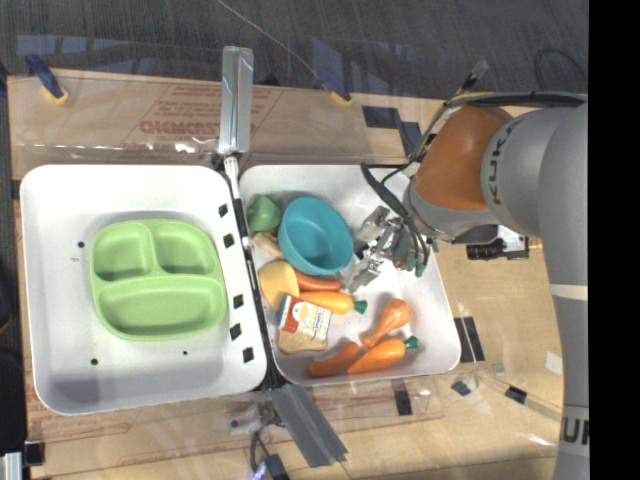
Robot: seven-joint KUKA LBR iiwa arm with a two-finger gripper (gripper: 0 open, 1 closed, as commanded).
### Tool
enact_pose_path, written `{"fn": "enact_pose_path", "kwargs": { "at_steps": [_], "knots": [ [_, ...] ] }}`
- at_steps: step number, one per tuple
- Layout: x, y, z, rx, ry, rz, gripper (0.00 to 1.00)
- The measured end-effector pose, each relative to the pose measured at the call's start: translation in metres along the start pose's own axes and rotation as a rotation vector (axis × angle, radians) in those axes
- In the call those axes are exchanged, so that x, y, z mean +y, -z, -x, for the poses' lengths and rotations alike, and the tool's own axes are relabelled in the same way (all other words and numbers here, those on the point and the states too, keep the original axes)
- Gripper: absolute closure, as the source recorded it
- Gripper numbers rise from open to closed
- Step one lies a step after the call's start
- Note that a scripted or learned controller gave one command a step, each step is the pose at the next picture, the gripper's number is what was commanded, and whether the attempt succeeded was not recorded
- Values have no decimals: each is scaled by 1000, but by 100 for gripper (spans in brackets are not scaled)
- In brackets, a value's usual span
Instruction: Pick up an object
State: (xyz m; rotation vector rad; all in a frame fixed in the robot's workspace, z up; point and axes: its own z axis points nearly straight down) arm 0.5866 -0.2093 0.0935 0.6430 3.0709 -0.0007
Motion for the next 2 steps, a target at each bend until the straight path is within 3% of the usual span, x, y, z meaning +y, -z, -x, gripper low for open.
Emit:
{"fn": "enact_pose_path", "kwargs": {
  "at_steps": [1, 2],
  "knots": [
    [38, 58, 3, 0, 24, -1, 0],
    [72, -2, 21, 4, -148, -1, 0]
  ]
}}
